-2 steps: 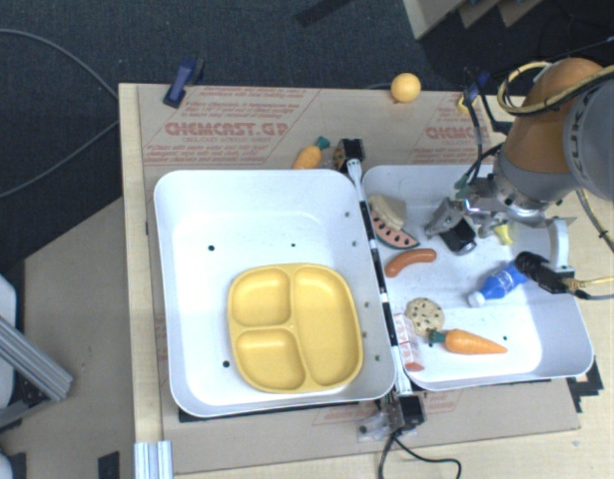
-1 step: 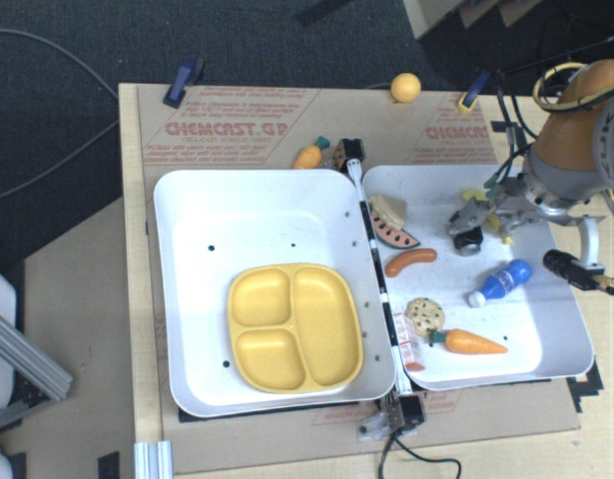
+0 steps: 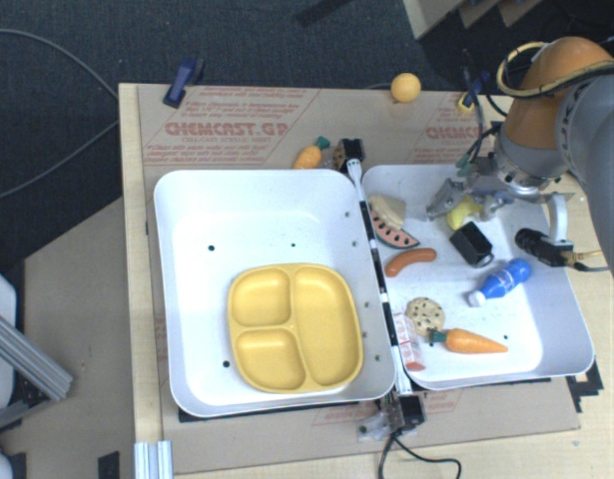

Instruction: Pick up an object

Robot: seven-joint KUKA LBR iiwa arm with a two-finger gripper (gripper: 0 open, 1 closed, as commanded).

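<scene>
One fixed overhead camera, slanted down on both bins point(image 3: 187, 297) (arm from right).

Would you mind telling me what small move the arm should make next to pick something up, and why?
Probably a short, straight descent. The gripper hangs at the far end of the right bin, right over a small yellow object, with a black block just beside it. Whether the fingers already hold anything is unclear, so lowering onto the yellow piece seems the safest bet.
</scene>
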